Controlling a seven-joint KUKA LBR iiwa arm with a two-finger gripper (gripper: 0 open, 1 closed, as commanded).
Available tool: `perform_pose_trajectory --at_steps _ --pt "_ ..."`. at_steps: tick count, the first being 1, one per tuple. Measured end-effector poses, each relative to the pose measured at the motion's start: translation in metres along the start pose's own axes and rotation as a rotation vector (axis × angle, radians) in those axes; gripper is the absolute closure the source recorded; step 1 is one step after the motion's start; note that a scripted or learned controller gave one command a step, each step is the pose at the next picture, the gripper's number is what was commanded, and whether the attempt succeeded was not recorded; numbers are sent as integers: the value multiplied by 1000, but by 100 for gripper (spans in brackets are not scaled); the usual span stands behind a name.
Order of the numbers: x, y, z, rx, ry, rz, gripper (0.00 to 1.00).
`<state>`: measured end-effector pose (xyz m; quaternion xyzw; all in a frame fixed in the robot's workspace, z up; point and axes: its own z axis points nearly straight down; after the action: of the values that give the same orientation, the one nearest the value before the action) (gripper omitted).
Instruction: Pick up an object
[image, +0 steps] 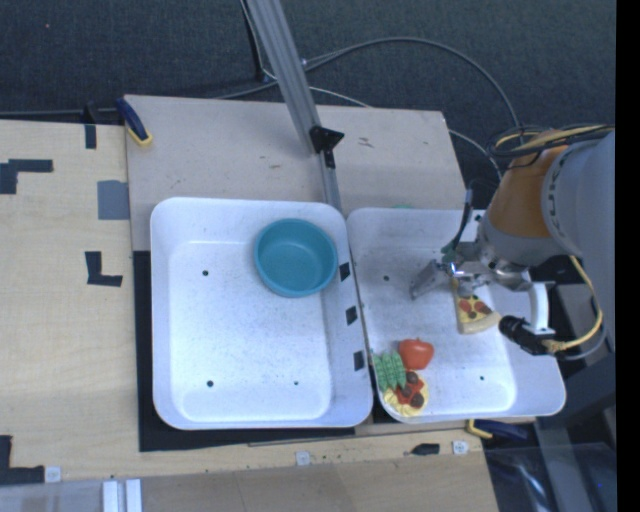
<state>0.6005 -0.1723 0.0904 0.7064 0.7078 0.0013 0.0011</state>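
The gripper (447, 280) is seen spread wide, nothing clasped, just beside the pizza slice (474, 314), presumably its target.

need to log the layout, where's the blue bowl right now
The blue bowl sits in the left bin, near its upper right corner, beside the divider between bins.

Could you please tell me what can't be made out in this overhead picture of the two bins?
- Tool: too small and blurred in the camera view to read its grip.
- Yellow toy: partly covered by the tool; contact unclear.
- Toy pile: pieces too small to identify.
- Arm: cut off at the right edge.
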Motion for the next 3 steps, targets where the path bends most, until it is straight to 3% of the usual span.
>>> perform_pose_trajectory --at_steps 1,3 --pt "0 -1 -9 2 0 0 100" --pt "11 -9 -124 -1 -1 1 100"
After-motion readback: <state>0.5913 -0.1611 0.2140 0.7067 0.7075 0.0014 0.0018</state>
